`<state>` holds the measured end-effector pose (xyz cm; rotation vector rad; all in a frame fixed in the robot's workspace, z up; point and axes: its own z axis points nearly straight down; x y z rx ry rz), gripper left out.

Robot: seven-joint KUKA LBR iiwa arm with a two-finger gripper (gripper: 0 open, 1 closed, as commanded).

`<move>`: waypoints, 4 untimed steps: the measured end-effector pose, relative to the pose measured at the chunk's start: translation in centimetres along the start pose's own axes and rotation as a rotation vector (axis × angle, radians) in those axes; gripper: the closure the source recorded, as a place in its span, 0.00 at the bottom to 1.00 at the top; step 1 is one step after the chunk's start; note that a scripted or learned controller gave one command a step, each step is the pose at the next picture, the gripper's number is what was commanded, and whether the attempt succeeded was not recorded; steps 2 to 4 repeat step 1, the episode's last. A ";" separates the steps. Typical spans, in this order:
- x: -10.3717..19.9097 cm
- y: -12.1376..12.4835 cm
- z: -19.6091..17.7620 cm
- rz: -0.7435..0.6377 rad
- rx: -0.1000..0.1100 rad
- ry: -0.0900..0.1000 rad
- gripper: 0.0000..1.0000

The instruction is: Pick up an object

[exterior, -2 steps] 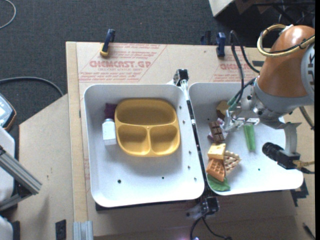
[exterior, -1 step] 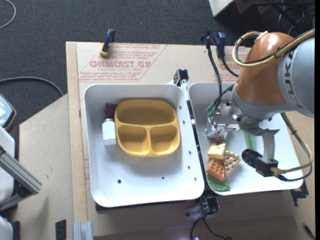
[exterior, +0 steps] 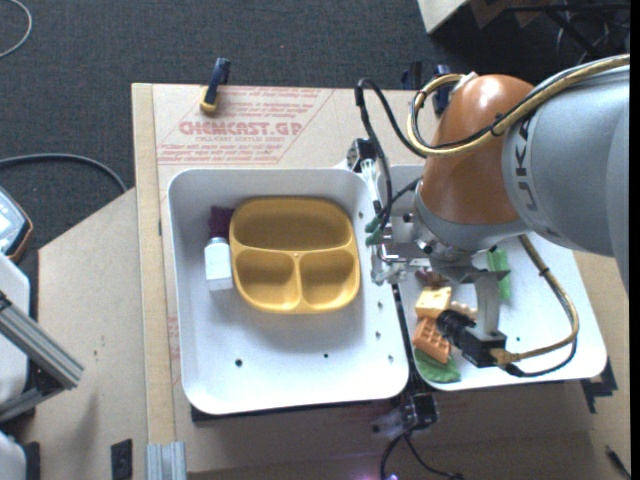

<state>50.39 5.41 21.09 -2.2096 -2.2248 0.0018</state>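
Observation:
My gripper [exterior: 428, 276] hangs low over the left part of the right bin [exterior: 575, 353], mostly hidden under the orange wrist band. Just below it lie a small yellow block [exterior: 433, 301] and an orange waffle-like block [exterior: 431, 339], with a flat green piece [exterior: 441, 371] at the bin's front edge. Another green piece [exterior: 499, 266] peeks out beside the arm. Nothing shows between the fingers. In the left bin [exterior: 270, 388] sit a yellow divided plate [exterior: 295, 253], a small white bottle [exterior: 218, 264] and a dark purple thing [exterior: 221, 218] by the plate's left side.
The arm covers most of the right bin. A yellow and blue clamp [exterior: 213, 86] lies on the printed board behind the bins. The front half of the left bin is bare white floor.

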 end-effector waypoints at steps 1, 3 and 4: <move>4.0 -0.5 -2.5 0.001 -0.009 -0.001 1.00; 4.0 -0.5 -2.5 0.001 -0.009 -0.001 1.00; 4.0 -0.5 -2.5 0.001 -0.009 -0.001 1.00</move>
